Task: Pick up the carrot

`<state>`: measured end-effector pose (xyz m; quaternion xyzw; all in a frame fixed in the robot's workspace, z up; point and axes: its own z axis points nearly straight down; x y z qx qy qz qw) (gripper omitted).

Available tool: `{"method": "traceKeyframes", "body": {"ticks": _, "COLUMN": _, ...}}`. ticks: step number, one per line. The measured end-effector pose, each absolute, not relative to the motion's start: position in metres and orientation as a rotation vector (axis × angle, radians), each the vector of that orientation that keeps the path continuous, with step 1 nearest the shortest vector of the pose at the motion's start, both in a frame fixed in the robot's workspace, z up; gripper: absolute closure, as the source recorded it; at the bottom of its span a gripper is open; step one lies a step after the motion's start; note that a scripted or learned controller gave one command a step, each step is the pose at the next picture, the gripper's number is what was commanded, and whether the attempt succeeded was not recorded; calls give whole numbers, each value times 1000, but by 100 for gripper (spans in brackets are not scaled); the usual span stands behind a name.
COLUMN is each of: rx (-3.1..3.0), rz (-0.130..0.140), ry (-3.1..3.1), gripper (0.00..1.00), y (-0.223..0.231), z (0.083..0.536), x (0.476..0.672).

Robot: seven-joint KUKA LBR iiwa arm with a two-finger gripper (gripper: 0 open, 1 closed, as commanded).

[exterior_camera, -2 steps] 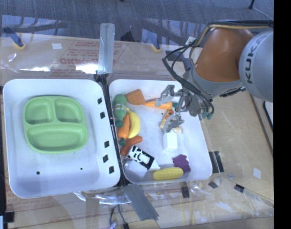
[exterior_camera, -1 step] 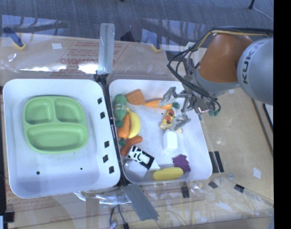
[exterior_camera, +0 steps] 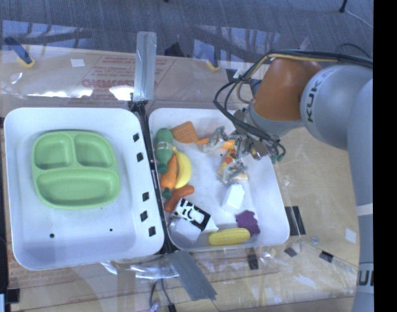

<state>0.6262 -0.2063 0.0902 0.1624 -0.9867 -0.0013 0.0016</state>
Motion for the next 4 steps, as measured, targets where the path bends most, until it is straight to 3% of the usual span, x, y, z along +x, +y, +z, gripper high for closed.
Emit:
{"method": "traceKeyframes", "body": {"ticks": 1, "rx": 519, "rz": 2, "ry": -3103, "gripper": 100, "y": -205, "z": 105, "x": 630}}
{"method": "traceKeyframes", "body": {"ticks": 2, "rx": 481, "rz": -5, "ry": -3105, "gripper": 100, "y": -106, "z": 92, "x": 605}}
{"method": "traceKeyframes", "body": {"ticks": 3, "rx": 475, "rz": -1, "ry": -3107, "gripper": 0, "y": -110, "z": 92, "x": 605}}
{"method": "traceKeyframes", "body": {"ticks": 4, "rx": 492, "rz": -2, "ry": -3084, "gripper": 0, "y": -101, "z": 92, "x": 647}}
